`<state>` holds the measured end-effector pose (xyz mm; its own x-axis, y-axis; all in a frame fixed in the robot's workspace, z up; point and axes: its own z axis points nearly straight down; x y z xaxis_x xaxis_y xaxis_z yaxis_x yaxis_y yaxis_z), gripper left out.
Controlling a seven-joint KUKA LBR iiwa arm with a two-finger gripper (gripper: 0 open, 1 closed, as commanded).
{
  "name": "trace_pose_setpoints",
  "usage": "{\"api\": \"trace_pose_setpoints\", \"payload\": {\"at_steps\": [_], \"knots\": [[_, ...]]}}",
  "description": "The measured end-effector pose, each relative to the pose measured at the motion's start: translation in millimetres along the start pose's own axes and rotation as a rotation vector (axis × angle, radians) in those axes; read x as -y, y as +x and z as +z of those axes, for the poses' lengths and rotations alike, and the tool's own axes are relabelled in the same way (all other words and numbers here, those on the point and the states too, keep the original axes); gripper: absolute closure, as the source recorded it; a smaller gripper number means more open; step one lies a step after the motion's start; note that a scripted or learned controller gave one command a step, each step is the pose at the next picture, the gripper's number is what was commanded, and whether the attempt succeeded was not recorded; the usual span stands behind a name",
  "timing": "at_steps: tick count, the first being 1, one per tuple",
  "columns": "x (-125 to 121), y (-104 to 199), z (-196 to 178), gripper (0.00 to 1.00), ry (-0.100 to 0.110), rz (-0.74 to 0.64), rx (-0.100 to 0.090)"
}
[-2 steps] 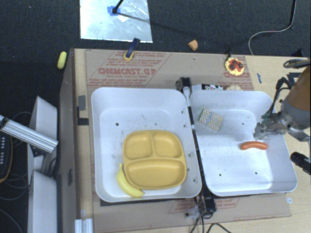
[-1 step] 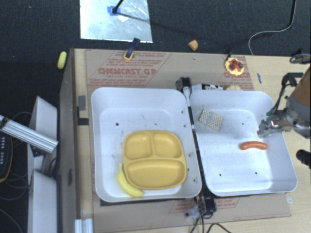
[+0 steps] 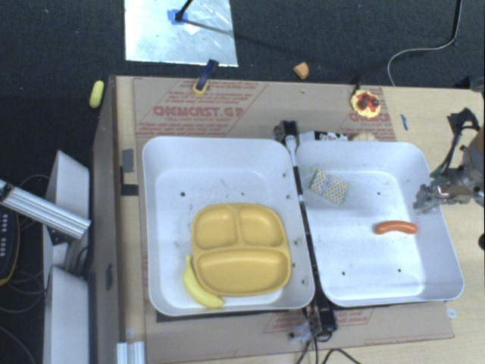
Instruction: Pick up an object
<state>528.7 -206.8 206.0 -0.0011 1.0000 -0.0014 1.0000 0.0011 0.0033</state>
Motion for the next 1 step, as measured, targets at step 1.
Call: {"api": "trace_pose_setpoints", "payload": {"at_steps": [1], "knots": [[-10.6,0.7,-11.9,1.0,0.0,-0.003,-0.001]]}}
